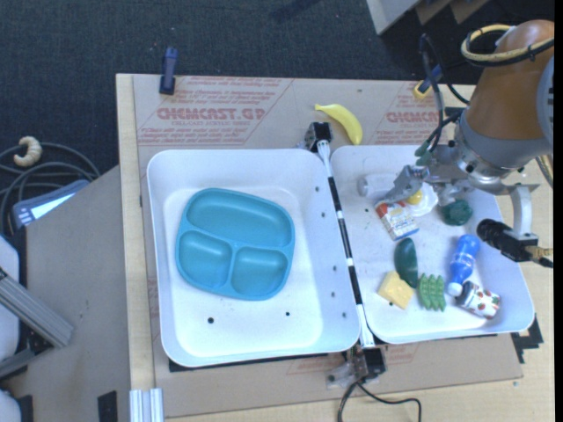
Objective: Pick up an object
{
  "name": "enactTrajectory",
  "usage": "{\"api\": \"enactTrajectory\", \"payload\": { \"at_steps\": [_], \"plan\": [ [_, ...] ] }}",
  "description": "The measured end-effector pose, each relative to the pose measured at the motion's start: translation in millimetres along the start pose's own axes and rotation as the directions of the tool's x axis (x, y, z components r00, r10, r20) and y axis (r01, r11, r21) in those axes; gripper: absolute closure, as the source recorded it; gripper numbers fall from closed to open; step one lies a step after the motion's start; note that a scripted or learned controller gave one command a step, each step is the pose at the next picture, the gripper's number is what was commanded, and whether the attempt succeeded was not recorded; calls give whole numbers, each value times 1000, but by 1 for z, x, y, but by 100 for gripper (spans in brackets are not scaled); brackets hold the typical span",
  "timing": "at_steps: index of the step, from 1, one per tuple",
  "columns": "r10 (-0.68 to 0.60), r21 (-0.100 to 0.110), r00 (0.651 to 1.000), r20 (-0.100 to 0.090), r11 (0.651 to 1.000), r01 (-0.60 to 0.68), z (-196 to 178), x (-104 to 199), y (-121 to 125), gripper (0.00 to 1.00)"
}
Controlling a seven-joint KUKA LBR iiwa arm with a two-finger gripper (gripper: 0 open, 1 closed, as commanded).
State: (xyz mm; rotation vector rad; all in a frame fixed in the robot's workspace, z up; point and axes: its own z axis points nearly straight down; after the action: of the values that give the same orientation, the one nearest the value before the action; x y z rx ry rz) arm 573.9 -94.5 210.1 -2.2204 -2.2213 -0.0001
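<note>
Hovering low over the far part of the right bin [519, 310], the gripper [412, 181] sits just above a small carton with a red and white label [400, 219]. I cannot tell how the gripper stands; nothing visibly rests in it. Just right of it lies a dark green round piece [456, 212]. Nearer, a dark green oblong item [405, 259], a yellow wedge [396, 290], a ridged green toy [431, 291], a blue bottle [462, 260] and a small white and red patterned item [480, 301] lie loose on the bin floor. In the left bin [167, 178] a blue divided tray [235, 243] lies flat. A yellow banana [341, 121] lies on the board beyond both bins. My read: approach made, no lift yet; closing and raising remain.
</note>
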Motion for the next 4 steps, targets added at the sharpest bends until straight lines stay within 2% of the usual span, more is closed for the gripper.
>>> {"api": "enactTrajectory", "payload": {
  "at_steps": [1, 2, 3, 4],
  "plan": [
    [1, 2, 1000, 0, 1000, -1, 114, -26, -32, 0],
    [1, 2, 1000, 0, 1000, -1, 126, -22, -74, 0],
    [2, 0, 1000, 0, 1000, -2, 116, -22, -73, 100],
    [-1, -1, 1000, 0, 1000, 1, 13, 15, -84, 100]
  ]
}}
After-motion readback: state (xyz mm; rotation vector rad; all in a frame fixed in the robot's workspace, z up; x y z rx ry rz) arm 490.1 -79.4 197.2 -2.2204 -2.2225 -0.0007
